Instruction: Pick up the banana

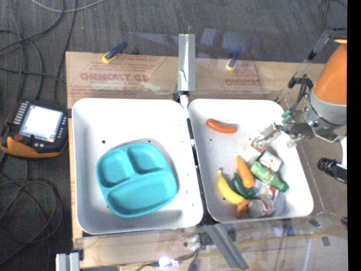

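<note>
Bench carrying two white bins, side by side

The brown bench is holding the left bin and the right bin, their inner rims meeting at the bench's middle. A metal post is standing at the far edge, flanked by two yellow-and-blue clamps, one toward the far left corner, the other toward the right.

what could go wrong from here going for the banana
1. The banana lies pressed against the carrot and a green item in a tight pile, so the gripper may grab or drag a neighbour instead.
2. The banana sits near the right bin inner wall, and the gripper is over the far side, so it must cross the pile and might knock things.
</note>
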`<state>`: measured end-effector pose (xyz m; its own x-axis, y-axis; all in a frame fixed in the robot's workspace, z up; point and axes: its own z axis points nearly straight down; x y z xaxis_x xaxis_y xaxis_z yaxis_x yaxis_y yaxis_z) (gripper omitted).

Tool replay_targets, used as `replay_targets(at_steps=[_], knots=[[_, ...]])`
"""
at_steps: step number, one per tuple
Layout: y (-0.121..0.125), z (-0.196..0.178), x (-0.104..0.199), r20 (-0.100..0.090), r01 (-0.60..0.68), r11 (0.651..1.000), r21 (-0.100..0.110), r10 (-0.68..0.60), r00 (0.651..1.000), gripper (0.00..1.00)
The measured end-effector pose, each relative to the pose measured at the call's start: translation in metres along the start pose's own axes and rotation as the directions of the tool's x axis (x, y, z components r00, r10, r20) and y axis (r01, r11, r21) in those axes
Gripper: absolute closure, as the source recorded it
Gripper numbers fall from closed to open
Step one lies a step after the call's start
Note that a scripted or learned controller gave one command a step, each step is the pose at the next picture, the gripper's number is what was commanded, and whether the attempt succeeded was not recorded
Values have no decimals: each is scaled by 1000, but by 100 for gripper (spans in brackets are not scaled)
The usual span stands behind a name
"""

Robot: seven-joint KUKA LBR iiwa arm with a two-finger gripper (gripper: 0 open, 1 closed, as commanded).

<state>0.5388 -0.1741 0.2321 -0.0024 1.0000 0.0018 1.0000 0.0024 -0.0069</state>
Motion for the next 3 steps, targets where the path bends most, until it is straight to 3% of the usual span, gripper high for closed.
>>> replay_targets(at_steps=[1,2,3], knots=[[-42,88,62,0,-192,981,3,192,981,0],[-49,144,79,0,-139,990,-17,139,990,0],[-48,137,78,-1,-139,990,-17,139,990,100]])
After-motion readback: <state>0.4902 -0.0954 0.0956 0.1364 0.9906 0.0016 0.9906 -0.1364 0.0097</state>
